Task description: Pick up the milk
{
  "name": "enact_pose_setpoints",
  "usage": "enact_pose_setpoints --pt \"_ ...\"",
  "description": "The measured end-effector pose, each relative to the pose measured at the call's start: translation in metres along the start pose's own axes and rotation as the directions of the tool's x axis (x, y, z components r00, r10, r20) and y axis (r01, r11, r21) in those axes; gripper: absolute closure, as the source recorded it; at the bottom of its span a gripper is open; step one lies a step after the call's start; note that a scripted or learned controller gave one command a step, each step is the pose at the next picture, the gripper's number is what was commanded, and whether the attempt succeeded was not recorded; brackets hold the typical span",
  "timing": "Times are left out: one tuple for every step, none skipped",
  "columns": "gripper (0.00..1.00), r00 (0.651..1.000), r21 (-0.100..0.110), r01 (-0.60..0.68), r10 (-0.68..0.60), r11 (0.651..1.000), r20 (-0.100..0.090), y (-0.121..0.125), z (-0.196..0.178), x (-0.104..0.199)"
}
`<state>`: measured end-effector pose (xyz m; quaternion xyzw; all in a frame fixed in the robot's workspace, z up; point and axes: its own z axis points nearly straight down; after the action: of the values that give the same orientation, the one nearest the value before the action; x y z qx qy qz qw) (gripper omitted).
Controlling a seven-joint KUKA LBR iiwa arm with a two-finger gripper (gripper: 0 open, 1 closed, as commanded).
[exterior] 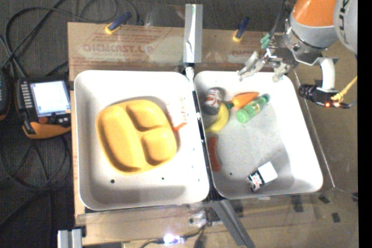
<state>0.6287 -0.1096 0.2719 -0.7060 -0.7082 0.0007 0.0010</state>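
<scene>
The boxy milk carton [263, 175] (white, black-ended) lies well apart from the spread, empty jaws [264, 68]; a glossy green bottle [252, 108] lies between.

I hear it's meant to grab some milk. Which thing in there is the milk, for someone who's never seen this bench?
Start at the right white bin, the one nearer the grey and orange arm. Go to its near corner, away from the cluster of the yellow banana, orange carrot and green bottle. The small white and black milk carton lies there alone, the boxy item among rounded ones.
</scene>
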Motion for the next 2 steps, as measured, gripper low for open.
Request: enact_pose_setpoints --pt "0.00 0.999 0.002 0.032 -0.032 0.999 0.001 -0.046 0.136 -0.086" --pt "0.00 1.000 0.000 -0.030 0.030 1.000 -0.001 -0.109 0.069 -0.066"
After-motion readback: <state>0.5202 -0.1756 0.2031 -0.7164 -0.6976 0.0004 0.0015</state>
